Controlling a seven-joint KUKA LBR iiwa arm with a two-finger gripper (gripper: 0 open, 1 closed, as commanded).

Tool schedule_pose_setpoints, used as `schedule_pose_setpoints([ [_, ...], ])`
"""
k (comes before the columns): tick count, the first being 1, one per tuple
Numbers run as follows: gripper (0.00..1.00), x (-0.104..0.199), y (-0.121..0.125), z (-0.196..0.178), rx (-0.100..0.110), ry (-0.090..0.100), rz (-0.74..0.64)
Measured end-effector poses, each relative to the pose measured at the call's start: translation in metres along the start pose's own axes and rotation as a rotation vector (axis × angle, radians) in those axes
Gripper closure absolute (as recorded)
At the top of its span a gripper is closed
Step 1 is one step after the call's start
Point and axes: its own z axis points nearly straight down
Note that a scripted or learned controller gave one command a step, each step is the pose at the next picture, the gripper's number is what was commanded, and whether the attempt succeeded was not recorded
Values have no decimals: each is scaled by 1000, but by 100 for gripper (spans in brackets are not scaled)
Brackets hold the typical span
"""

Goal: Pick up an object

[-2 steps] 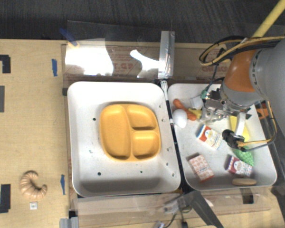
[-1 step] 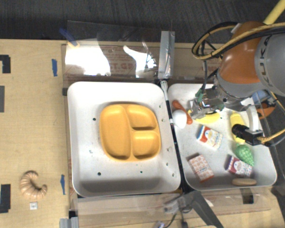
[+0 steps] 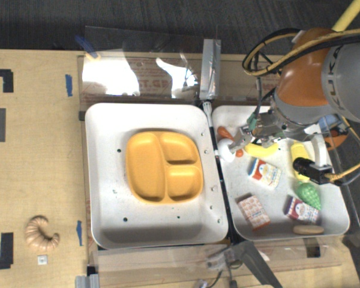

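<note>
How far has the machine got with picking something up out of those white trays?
Done so far: the arm has brought its pincer low over the top left corner of the right bin, close to a yellow banana-shaped toy. In hand: nothing visible, as no object shows between its fingers. Left: grasping and lifting. The small packets lie on the bin floor, and the yellow divided tray sits in the left bin.
</note>
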Motion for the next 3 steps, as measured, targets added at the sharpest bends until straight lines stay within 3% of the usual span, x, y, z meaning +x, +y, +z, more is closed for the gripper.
schedule_pose_setpoints([
  [1, 0, -58, -3, -1, 0, -2, 70],
  [2, 0, -90, 28, 96, -5, -1, 55],
  [3, 100, -89, 28, 88, -2, -1, 55],
])
